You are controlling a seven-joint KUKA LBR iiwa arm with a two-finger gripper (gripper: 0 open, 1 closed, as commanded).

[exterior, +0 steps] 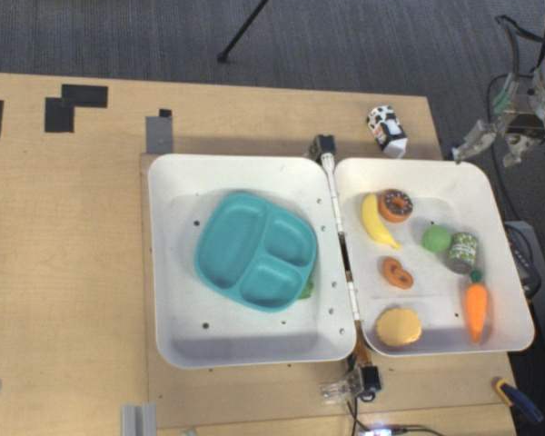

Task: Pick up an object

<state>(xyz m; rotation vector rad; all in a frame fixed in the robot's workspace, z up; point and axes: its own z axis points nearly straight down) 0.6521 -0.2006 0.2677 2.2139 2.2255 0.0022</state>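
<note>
Below-left of gripper (492, 141): donut (397, 205).

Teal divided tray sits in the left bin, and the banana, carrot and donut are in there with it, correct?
Not quite. The camera view shows the teal tray in the left bin, but the banana, carrot and donut lie in the right bin.

Even, bright overhead light gives soft, faint shadows. The white bins (245, 352) glare slightly and look washed out. The whole view is mildly blurred.
</note>
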